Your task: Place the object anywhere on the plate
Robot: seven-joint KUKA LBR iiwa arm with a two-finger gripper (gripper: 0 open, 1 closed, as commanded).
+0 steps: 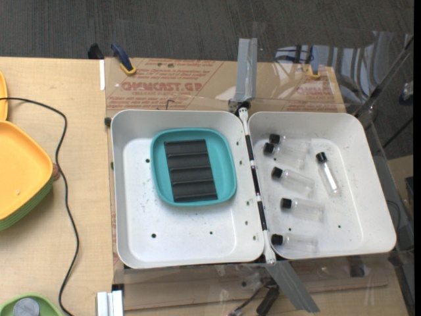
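White and shallow, the two bins sit side by side on the bench. The left bin has a teal plate in it. The plate sits in the top half of that bin and has rounded corners. A dark ridged pad lies in the middle of the plate, and its ridges run from side to side.

The right bin has small clear tubes with black caps. I count six caps.
- The easiest tube to see lies near the middle right. Its long side runs mostly up and down the view and leans a little. The cap is at the top end, and the clear end points down and a bit to the right.
- Two tubes lie close together in the top left corner of this bin. Their clear parts are hard to see.
- Three more tubes lie one below the other on the left side. Each has its cap to the left and its clear end pointing right.

All the tubes are in the right bin, well apart from the plate.

I cannot tell how wide the gripper is open, or whether it has hold of anything.

A yellow dish and a black cable are on the wooden table to the left. Brown cardboard lies behind the bins.
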